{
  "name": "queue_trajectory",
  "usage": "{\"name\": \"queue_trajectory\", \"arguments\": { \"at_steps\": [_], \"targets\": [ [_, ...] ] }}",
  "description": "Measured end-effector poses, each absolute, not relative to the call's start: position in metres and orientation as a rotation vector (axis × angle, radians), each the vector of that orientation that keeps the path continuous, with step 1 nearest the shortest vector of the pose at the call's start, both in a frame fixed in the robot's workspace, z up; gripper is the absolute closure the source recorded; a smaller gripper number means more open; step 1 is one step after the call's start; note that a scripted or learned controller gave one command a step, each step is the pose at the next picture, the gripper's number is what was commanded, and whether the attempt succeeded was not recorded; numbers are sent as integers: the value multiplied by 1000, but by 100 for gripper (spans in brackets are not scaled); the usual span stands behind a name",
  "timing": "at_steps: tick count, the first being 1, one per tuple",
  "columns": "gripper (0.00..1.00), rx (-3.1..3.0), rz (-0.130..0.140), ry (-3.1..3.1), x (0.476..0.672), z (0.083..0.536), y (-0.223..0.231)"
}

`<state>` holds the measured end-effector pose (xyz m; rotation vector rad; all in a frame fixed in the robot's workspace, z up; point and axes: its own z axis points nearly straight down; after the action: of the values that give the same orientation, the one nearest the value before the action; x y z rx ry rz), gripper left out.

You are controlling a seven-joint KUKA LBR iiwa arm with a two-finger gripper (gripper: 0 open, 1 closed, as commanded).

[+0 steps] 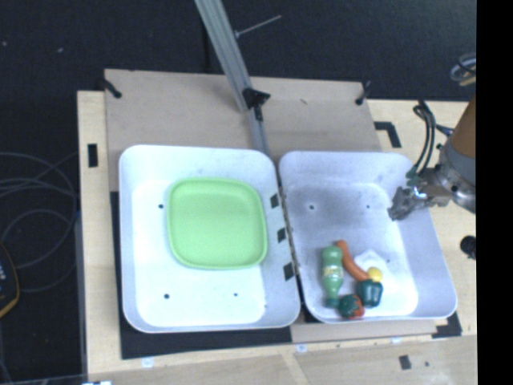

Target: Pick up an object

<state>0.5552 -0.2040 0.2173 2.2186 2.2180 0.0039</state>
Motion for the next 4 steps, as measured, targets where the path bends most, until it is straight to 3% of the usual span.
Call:
{"name": "queue_trajectory", "arguments": {
  "at_steps": [1,2,4],
  "targets": [
    [100,2219,4,2219,556,256,-205],
    [100,2218,1,2224,554,246,-155],
    [100,2218,0,2225,571,239,-56]
  ]
}}
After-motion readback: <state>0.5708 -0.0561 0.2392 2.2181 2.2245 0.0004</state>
